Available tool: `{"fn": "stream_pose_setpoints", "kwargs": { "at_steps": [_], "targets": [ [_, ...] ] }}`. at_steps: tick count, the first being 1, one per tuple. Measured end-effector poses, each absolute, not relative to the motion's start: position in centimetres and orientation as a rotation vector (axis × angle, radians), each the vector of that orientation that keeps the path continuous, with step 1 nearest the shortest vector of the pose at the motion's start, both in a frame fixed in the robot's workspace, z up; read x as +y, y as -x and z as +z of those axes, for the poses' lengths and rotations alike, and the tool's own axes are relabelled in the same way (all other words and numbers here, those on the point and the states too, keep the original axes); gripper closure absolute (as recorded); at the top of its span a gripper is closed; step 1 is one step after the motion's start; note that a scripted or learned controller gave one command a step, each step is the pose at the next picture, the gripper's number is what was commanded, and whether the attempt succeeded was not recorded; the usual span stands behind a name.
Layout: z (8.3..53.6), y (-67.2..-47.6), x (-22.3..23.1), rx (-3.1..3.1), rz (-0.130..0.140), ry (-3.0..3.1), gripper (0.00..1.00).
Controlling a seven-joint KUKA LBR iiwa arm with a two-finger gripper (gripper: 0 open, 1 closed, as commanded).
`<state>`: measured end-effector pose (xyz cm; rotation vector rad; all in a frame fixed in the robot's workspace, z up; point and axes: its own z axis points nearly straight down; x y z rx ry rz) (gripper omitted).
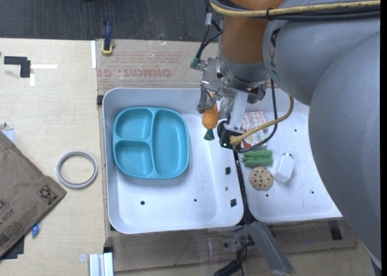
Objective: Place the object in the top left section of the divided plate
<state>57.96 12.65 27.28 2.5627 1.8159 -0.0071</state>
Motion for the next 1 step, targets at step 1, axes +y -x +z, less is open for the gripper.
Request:
{"fn": "stream_pose_setpoints", "kwargs": {
  "at_steps": [1],
  "targets": [
    [28.14,-60.82,12.31,2.029,-0.007,-2.398,1.00]
  ]
}}
